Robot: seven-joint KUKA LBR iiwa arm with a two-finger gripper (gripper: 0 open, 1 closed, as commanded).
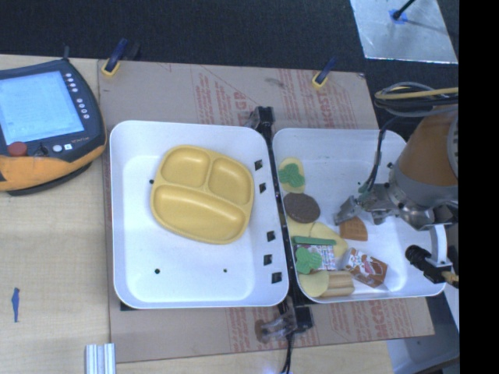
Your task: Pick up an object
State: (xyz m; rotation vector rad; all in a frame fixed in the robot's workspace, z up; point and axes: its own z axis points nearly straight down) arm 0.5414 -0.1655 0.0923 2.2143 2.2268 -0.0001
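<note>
Far to my left a yellow divided plate (204,193) lies in the left bin (129,209). In the right bin (335,142), nearer my left, sit a green-topped cookie (292,175) and a brown disc (301,207). My gripper (355,211) hangs just above an orange wedge (354,229); whether my fingers are apart or together, I cannot tell. A snack packet (365,267) lies below.

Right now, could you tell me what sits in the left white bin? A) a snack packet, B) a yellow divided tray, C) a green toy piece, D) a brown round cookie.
B: the yellow divided tray lies alone in the left bin, while the small items are piled in the right bin.
</note>
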